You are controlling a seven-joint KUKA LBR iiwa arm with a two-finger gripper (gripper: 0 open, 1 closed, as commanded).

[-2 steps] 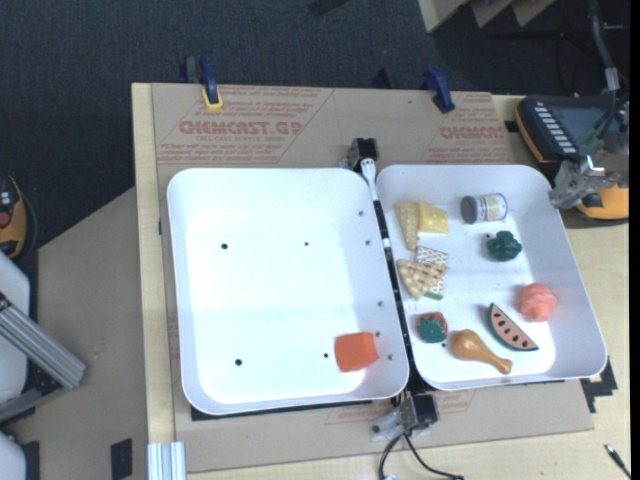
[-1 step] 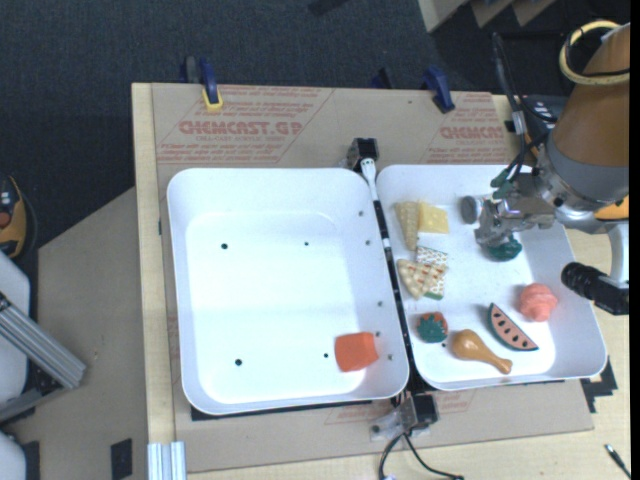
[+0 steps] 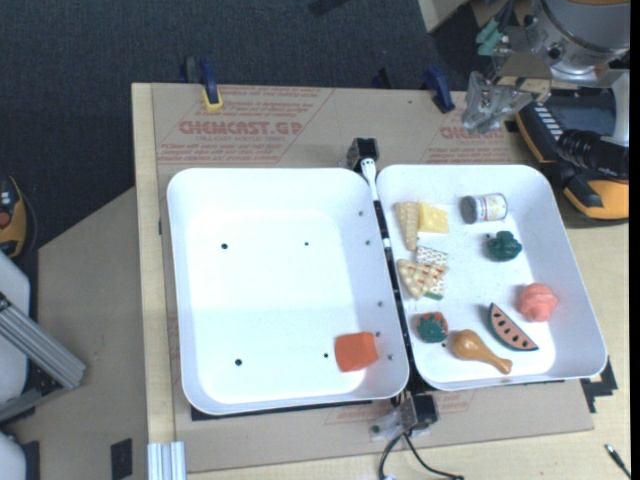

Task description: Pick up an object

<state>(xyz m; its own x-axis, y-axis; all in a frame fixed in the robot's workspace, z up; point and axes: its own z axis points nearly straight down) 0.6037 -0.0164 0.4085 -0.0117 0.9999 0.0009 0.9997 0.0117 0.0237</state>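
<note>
Gripper (image 3: 487, 103) hangs upper right, above the right bin's (image 3: 570, 258) far rim, over bare board; spread or pressed together, can't tell. Nothing held. All toys lie in the bins: can (image 3: 484, 208) nearest it, orange block (image 3: 356, 351) lower centre. Pick not yet begun.

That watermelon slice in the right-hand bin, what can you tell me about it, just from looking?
The watermelon slice looks like a small plastic toy: a curved wedge with a red face dotted with dark seeds and a green rind along its outer, lower edge. It lies flat on the floor of the right bin, near the front right corner, tilted diagonally. A pink lumpy toy sits just above it and a tan drumstick lies close on its left; whether either touches it is hard to tell.
</note>
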